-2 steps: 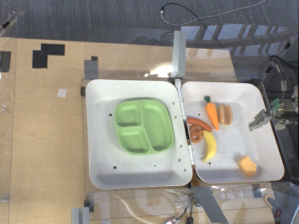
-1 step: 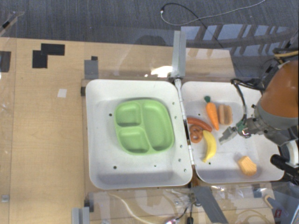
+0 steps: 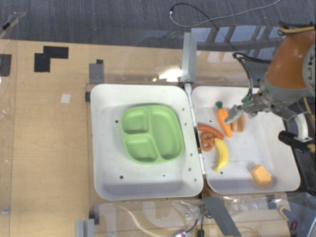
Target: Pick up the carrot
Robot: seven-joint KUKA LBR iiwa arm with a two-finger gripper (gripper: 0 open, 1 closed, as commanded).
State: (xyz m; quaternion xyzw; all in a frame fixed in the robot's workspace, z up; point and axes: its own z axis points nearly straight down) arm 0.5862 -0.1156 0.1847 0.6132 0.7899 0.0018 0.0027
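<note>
Two fingers (image 3: pixel 236 115) at the carrot (image 3: pixel 224 121) in the right bin (image 3: pixel 276 181), spread indiscernible.

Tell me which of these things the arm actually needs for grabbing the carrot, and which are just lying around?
Needed: carrot, gripper close beside it, right bin.

Lying about: banana, sausage, pretzel, bread chunk, green divided plate in the left bin.

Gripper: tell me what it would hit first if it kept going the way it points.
The gripper points down and left toward the carrot, which lies right at its tip, so the carrot would likely come first. Depth is hard to judge from above; it may already be touching.
</note>
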